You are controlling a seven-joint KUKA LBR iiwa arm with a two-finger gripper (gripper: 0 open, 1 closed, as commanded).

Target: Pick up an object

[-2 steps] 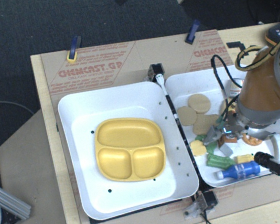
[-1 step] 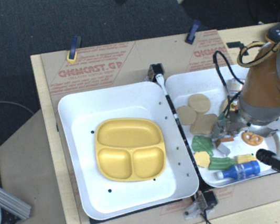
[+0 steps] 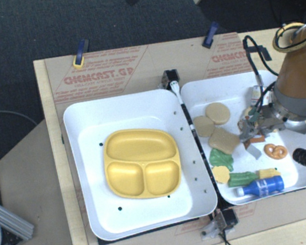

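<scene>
Nearest, along the front wall of the right bin (image 3: 302, 182), a blue bottle (image 3: 261, 188) lies on its side, with a green piece (image 3: 242, 178) touching it just behind and a small yellow piece (image 3: 221, 175) at the green one's left end. A little further back sit a leafy green piece (image 3: 221, 157) by the bin's left wall, a grey wedge (image 3: 253, 151) near the middle and a pretzel (image 3: 276, 151) to the right, apart from the wedge. In the left bin (image 3: 86, 176) a yellow plate (image 3: 142, 162) with three compartments lies flat near the middle, touching no wall. Behind the leafy piece a tan slab (image 3: 224, 139) lies tilted, touching it. The gripper (image 3: 252, 130) is down inside the right bin, just behind the wedge and just right of the slab; its tip is a blur of dark and coloured parts, so I cannot tell whether it is open or shut, nor whether it has hold of anything. Further back are a tan lump (image 3: 203, 125) by the left wall and a round tan disc (image 3: 218, 113) just beside it. The arm (image 3: 300, 80) reaches over the right wall. At the far edge of the bench (image 3: 104, 72) stand two blue clamps (image 3: 80, 52), well apart.
</scene>
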